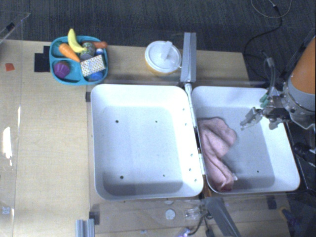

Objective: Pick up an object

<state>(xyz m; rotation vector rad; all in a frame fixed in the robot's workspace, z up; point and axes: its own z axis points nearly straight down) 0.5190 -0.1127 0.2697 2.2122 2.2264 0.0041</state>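
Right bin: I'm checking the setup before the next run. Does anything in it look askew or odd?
The pink cloth lies crumpled against the right bin's left wall, bunched rather than flat. The gripper hangs above the bin, apart from the cloth. Nothing looks spilled or damaged.

Wooden bench [44, 147] with two white bins [143, 142], blue tray [79, 60], lidded cup [163, 57].

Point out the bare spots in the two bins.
The left white bin is bare all across its floor. In the right white bin, the crumpled pink cloth crowds the left side; floor lies free beneath the two-finger gripper and rightward.
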